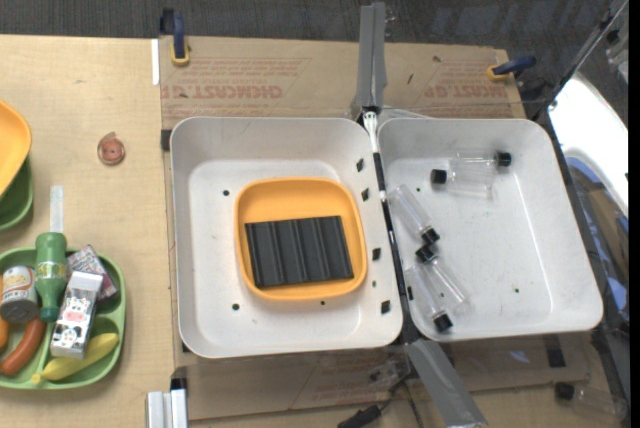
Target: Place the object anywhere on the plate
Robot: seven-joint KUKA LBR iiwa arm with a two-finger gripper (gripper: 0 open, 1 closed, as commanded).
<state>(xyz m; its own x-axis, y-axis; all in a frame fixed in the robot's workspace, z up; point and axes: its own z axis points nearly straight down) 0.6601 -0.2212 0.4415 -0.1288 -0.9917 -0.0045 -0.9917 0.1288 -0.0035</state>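
A green tray (95, 356) at the bench's left edge carries a green bottle (50, 274), a small carton (74, 313), a can (17, 284), a sausage (22, 350) and a banana (78, 359). Clear black-capped tubes (432, 251) lie scattered in the right bin (560, 246).

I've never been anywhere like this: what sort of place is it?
Probably a robotics test lab: two white bins on clamped cardboard, an orange plate holding a black ribbed block, and clear tubes for sorting.
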